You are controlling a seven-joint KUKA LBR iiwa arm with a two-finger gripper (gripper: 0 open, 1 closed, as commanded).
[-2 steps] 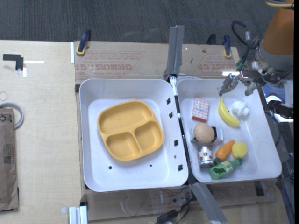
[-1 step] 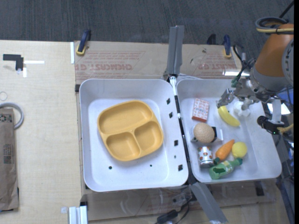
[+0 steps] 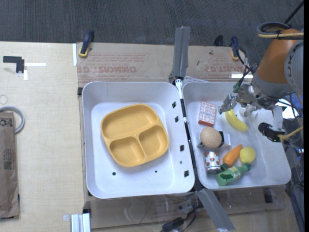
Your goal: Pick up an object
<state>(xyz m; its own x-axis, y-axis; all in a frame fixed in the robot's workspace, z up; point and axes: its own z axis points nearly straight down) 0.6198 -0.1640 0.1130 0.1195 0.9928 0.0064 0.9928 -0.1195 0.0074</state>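
My gripper (image 3: 237,108) hangs over the upper part of the right bin (image 3: 280,178), just above a yellow banana (image 3: 236,121). Nothing shows between its fingers (image 3: 227,105), which stand spread apart. Below lie a red-and-white packet (image 3: 208,113), a tan egg-shaped ball (image 3: 211,137), a small can (image 3: 211,161), an orange carrot (image 3: 232,154), a yellow lemon (image 3: 247,154) and a green bottle (image 3: 231,174).
The left bin (image 3: 91,144) holds a yellow three-compartment plate (image 3: 134,134). A grey divider bar (image 3: 181,52) stands between the bins at the back. Cardboard (image 3: 125,62) lines the far side. A brown paper bag (image 3: 7,163) lies at the far left of the bench.
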